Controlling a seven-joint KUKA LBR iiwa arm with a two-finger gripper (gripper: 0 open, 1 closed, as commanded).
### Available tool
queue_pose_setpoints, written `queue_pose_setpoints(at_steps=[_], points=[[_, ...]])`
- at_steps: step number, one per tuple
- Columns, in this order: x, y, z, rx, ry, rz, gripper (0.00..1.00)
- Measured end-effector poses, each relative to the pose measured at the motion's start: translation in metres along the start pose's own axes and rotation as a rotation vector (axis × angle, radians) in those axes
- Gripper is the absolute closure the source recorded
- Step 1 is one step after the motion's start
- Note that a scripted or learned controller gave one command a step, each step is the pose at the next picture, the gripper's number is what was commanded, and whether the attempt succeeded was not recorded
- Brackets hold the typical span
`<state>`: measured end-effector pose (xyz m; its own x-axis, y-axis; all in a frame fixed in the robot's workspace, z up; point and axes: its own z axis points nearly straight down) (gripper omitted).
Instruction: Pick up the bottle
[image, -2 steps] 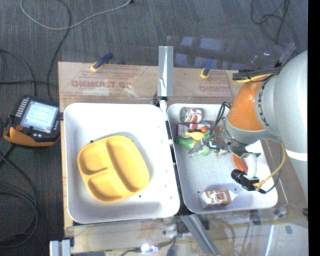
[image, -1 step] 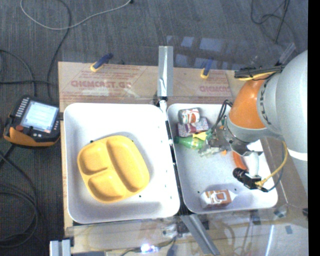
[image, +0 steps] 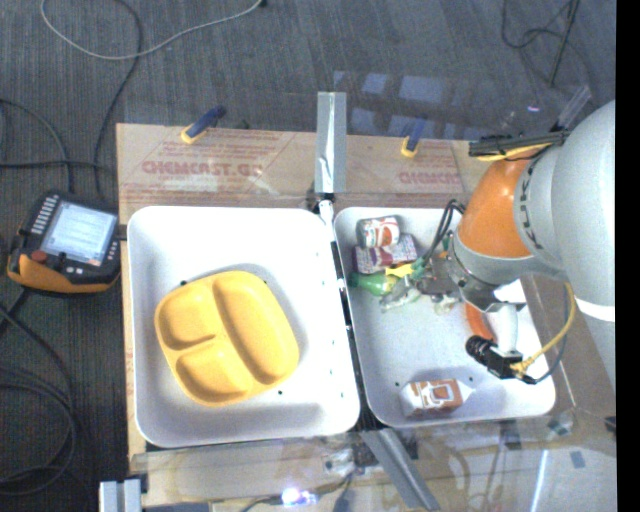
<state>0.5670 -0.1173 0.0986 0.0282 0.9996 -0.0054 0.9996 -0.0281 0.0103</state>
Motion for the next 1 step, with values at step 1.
queue_pose_setpoints(at_steps=[1], points=[[-0.0242,0.0389,0.0108,0.019,0.007,0.222,0.0]])
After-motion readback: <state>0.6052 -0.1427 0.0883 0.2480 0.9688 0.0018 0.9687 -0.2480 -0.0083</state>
